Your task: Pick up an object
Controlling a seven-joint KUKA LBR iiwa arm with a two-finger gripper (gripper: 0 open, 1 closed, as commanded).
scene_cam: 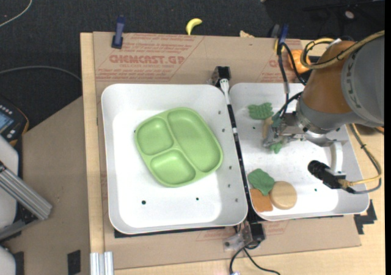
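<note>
A grey arm with an orange band reached in over 2 shallow white plastic bins on a table. Its claw (276,135) was low in the right-hand bin (317,197); whether it was open or closed could not be told. A small green leafy piece (277,145) lay right at the claw, looking soft and light, best pinched across its middle. Another green leafy piece (261,110) sat just beyond. Nearer the camera lay a green piece (261,178), an orange block (261,201) and a smooth tan disc (284,195), touching. Well left of the claw, a matte green 3-compartment plate (178,146) rested in the other bin (122,145).
</note>
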